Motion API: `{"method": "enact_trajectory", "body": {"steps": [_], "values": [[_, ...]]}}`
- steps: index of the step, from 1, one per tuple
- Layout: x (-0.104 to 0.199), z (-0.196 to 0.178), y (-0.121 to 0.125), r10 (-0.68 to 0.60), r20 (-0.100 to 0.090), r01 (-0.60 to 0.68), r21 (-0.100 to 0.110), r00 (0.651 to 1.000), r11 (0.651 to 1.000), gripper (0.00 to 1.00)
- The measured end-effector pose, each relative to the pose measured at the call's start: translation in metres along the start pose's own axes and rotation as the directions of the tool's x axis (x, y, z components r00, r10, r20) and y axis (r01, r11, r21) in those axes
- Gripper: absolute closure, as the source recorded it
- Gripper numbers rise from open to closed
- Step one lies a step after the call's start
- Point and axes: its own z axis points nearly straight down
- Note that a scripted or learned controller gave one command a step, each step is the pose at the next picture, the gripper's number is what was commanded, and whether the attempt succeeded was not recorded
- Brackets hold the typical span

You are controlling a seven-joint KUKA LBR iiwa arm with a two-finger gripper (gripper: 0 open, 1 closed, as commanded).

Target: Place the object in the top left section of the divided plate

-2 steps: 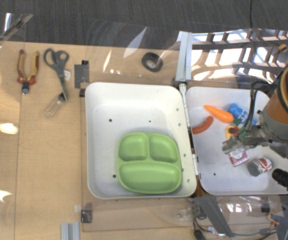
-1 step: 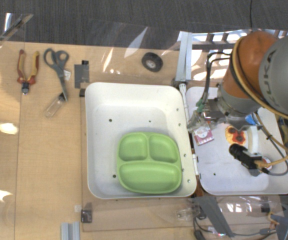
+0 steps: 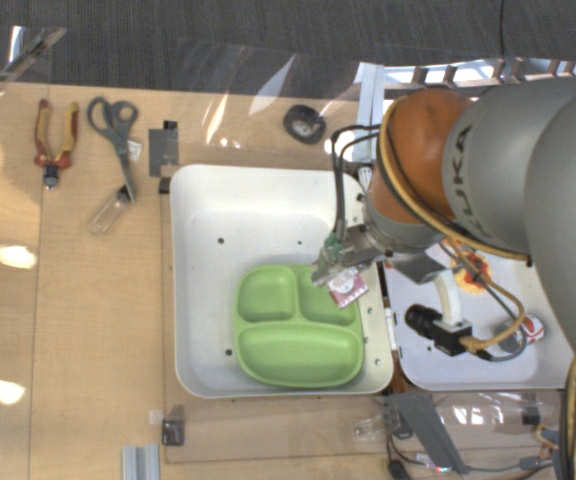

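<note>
Right now the claw point(image 3: 340, 268) hangs over the green plate point(image 3: 298, 328) in the left bin point(image 3: 203, 268), its fingers clamped on a small pink-and-white object point(image 3: 348, 287). Object sits just under the claw, above the plate's upper right section.

2 white bins point(image 3: 198, 268) – 1 green divided plate point(image 3: 298, 353), 1 scissors point(image 3: 118, 138), 1 pliers point(image 3: 53, 143).
</note>
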Motion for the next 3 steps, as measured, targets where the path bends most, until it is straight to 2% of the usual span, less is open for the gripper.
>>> {"method": "enact_trajectory", "body": {"steps": [1, 2, 3], "values": [[0.037, -0.003, 0.014, -0.231, 0.000, 0.231, -0.002, 0.973, 0.973, 1.00], [0.037, -0.003, 0.014, -0.231, 0.000, 0.231, -0.002, 0.973, 0.973, 0.00], [0.037, -0.014, 0.017, -0.233, 0.002, 0.233, -0.008, 0.972, 0.972, 1.00]]}}
